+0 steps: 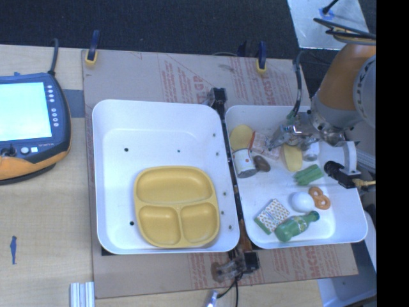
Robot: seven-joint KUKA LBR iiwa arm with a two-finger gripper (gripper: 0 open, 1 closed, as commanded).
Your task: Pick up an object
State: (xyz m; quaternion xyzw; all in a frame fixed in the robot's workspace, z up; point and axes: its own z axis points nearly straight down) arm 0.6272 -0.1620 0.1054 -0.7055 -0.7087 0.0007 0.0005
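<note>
Just below the pincer (291, 135) (right bin (345, 232)): yellow object (293, 158).

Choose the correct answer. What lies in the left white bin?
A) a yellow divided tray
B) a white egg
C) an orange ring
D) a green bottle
A: the yellow divided tray sits in the left bin, while the green bottle, orange ring and white egg all lie in the right bin.
</note>
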